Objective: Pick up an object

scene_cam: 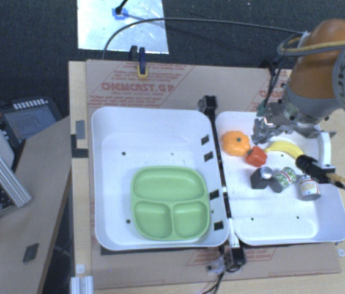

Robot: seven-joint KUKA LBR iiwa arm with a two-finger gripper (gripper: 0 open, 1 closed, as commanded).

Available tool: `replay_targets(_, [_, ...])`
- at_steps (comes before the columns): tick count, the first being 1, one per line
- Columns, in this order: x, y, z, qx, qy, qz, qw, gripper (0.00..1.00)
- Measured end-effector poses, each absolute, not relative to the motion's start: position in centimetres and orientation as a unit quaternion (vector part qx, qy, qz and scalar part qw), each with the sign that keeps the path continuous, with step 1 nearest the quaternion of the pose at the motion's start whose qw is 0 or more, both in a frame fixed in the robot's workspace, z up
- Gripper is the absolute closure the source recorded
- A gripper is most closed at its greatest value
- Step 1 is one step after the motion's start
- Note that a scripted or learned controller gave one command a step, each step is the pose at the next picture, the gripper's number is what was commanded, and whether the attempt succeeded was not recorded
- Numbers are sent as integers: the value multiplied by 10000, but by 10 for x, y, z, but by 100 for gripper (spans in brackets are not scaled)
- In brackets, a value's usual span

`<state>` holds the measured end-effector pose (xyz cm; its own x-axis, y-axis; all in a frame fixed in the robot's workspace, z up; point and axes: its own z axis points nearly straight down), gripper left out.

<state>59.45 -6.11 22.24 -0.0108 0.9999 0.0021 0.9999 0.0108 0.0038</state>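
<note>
In the right white bin (282, 225) | jaws (262, 131) low among round orange fruit (236, 143), red pepper-like toy (255, 157), yellow banana (284, 148) | jaw state: cannot tell | step: approach | next: settle on one item, close, lift.

The robot arm (337, 72) is big, round and grey. A fat orange band (319, 51) wraps around it, smooth and shiny like a ball. Thin black and yellow cables (289, 45) curl over the orange part and run down its side. Below the band the arm turns into a grey metal ring. Under that sits the claw (263, 129), a small silver and grey block with dark bits and bumpy edges. A white piece (325, 149) sticks out near it, with a black tube (310, 166) and a thin yellow wire trailing away.
</note>
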Motion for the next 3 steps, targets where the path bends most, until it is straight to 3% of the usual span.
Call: replay_targets(3, [623, 88, 239, 7036, 7106, 21, 2, 100])
